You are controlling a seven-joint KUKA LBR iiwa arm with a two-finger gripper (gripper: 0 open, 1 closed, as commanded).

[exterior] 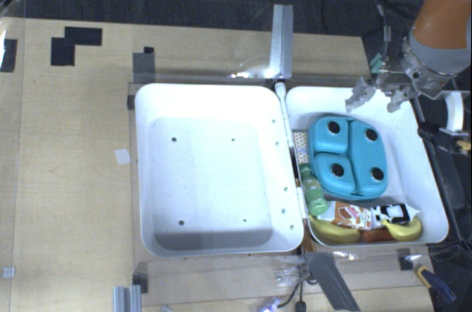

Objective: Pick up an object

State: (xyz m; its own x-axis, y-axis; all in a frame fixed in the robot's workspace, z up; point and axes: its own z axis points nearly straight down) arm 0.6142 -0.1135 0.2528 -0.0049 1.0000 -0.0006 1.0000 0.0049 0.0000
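Note:
The right bin (428,178) holds a large light-blue moulded piece (348,157) with four black dots. A small green bottle (313,192) lies along the bin's left wall. A yellow banana (346,232) and a printed packet (363,215) lie at its front edge. My gripper (378,97) hangs over the back of the right bin, above and behind the blue piece. Its fingers (359,95) are spread open, and nothing is between them.
The left bin (210,163) sits beside the right one, with a metal post (282,41) behind the divide. A narrow patterned strip (299,148) lies against the right bin's left wall. Black cables run across the dark floor behind the bench.

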